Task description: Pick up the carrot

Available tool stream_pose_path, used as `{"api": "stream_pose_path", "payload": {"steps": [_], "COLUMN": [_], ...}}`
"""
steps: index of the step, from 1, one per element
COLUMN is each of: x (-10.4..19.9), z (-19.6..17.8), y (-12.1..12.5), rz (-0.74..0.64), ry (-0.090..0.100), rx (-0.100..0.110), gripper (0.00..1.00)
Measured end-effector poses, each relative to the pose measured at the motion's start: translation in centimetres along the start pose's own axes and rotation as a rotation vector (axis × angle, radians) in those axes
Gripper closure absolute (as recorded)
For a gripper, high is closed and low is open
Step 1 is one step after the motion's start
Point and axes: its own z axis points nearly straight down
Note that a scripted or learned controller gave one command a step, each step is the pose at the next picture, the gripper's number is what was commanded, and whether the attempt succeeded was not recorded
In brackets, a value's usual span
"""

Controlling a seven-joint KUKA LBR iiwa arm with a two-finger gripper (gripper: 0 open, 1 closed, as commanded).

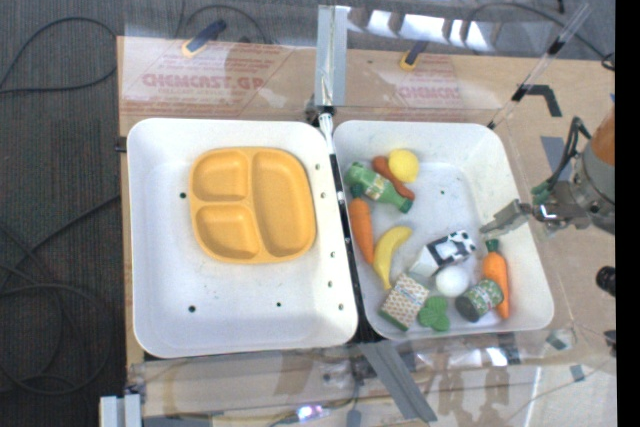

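Gripper [503, 219] over rt bin [520, 177] edge | fingers spread, holding nothing | carrot [497, 281] just below

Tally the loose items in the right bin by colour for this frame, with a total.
Orange: 3, carrots
Yellow: 2, banana, lemon
Green: 3, bottle, can, broccoli
White: 1, egg
Black-and-white: 1, cow
Patterned: 1, box
Total: 11
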Motion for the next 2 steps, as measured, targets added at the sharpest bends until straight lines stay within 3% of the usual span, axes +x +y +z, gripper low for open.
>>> {"api": "stream_pose_path", "payload": {"steps": [1, 2], "x": [-0.83, -0.64], "z": [10.39, 11.27], "y": [2.39, 1.50], "rz": [-0.025, -0.089], "ry": [0.005, -0.003], "rx": [-0.010, -0.055], "gripper": [0.00, 0.00]}}
